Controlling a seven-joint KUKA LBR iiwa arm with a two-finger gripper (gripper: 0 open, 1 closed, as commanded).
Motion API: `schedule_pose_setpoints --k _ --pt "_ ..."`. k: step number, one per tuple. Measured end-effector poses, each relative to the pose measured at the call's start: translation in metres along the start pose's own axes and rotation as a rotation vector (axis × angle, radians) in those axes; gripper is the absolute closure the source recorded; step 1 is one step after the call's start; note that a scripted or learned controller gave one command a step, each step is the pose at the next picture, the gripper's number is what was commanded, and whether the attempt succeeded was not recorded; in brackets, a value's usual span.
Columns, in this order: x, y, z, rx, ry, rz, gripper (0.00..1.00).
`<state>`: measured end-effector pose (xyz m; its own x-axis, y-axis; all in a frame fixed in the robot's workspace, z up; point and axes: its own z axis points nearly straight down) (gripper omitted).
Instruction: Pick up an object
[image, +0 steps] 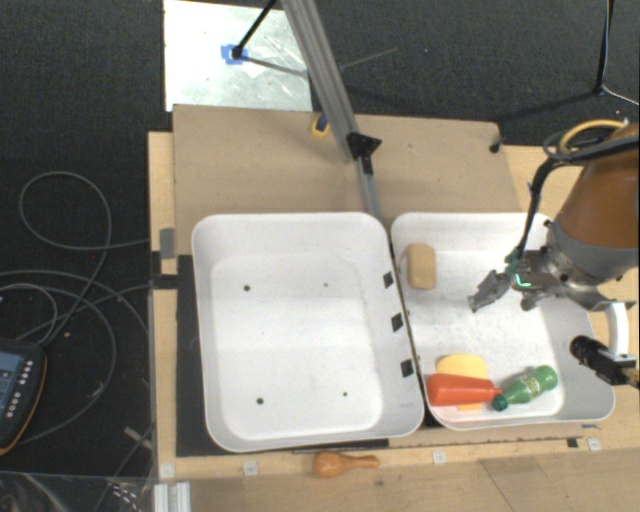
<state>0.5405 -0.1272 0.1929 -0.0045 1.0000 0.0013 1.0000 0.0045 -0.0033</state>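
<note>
The right bin (455, 222) holds several objects. A tan block (421, 266) lies near its back left corner. At the front lie a yellow rounded piece (463, 365), an orange-red carrot-shaped piece (458, 390) and a green bottle (526, 387) on its side. My gripper (489, 291) hangs over the middle of this bin, right of the tan block and behind the yellow piece. It touches none of them, and nothing shows in its grasp.
The left bin (290, 225) sits beside the right one, with dark clips along the shared rim (396, 322). A tan pear-shaped object (345, 462) lies on the bench in front of the bins. A slanted metal pole (335, 90) crosses the back.
</note>
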Motion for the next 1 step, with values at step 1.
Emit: schedule_pose_setpoints --k 1 --pt "-0.0001 0.0009 -0.0021 -0.004 -0.001 0.002 0.0"
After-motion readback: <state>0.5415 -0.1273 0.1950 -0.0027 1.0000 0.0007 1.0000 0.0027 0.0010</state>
